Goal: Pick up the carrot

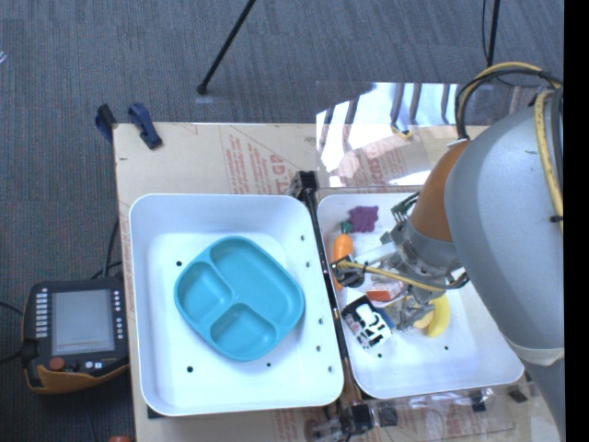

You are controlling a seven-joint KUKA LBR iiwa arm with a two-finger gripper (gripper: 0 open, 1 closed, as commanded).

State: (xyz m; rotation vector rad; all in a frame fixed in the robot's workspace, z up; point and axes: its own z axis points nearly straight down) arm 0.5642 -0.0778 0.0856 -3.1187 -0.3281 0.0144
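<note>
Hovering low in right bin, hand sits just beside banana; open or closed, cannot tell. Carrot lies apart, near bin's left wall, below purple toy. Risk: closing here likely grabs banana, not carrot.

The orange carrot lies in the right bin.

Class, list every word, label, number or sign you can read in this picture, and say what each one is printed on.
No text here can be read with certainty.
Red print on the cardboard sheet: turned sideways and too blurred to read.
Screen of the control pendant at the picture's left: too small to read.
Blue tray and carrot: no markings visible.
</note>
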